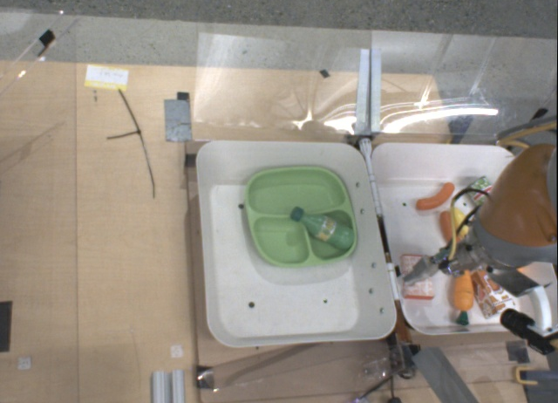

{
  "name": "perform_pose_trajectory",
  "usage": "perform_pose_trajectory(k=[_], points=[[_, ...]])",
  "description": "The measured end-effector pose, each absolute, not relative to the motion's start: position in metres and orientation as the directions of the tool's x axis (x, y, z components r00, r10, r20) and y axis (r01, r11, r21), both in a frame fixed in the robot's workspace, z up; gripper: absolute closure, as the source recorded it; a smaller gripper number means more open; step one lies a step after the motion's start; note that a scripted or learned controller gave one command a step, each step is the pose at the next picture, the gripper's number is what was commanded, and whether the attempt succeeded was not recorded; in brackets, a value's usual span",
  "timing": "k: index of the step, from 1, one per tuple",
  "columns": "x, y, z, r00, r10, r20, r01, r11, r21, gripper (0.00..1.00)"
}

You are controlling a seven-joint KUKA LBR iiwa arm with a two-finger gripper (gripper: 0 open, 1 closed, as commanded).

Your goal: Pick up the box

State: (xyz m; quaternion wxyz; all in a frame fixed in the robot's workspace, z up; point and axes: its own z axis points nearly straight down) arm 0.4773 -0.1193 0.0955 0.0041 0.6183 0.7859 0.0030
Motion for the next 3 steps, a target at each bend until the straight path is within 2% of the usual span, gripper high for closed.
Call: perform_pose_trajectory(k=[1, 2, 3], points=[[0.481, -0.12, 0.108, -0.236, 0.972, -0.008, 0.971, 0.237, 0.02, 1.0], [0.481, -0.12, 0.108, -0.236, 0.972, -0.008, 0.971, 0.237, 0.02, 0.0], [0.475, -0.115, 0.097, -0.12, 0.993, -0.005, 0.993, 0.12, 0.02, 0.0]])
